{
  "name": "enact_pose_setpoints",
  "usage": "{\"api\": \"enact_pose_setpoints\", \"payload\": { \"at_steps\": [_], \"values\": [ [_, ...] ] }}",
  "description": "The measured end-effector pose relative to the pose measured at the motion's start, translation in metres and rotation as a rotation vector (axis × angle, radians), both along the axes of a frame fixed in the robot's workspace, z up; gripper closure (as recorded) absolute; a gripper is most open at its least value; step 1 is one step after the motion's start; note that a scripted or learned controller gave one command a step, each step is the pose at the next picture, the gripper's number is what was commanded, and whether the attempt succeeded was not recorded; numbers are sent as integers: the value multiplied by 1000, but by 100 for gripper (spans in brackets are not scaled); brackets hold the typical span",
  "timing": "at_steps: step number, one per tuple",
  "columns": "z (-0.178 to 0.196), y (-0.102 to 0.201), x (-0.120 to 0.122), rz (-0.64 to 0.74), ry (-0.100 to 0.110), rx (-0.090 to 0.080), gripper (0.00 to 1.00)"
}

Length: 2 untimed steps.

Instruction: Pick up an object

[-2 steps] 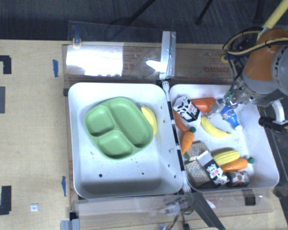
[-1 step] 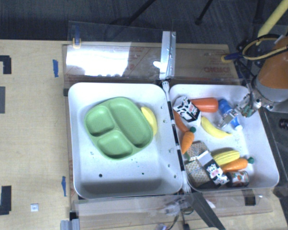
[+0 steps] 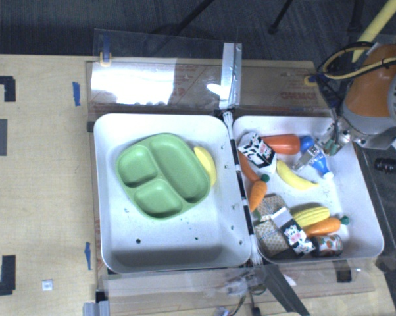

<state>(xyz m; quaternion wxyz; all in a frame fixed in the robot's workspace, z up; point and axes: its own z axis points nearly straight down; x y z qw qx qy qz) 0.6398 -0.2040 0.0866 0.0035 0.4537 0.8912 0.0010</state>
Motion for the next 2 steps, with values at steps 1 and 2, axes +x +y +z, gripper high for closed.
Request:
{"api": "enact_pose_setpoints", "payload": {
  "at_steps": [1, 2],
  "values": [
    [12, -1, 1, -3, -7, -1, 100],
    [112, 60, 28, -105, 2, 1, 100]
  ]
}}
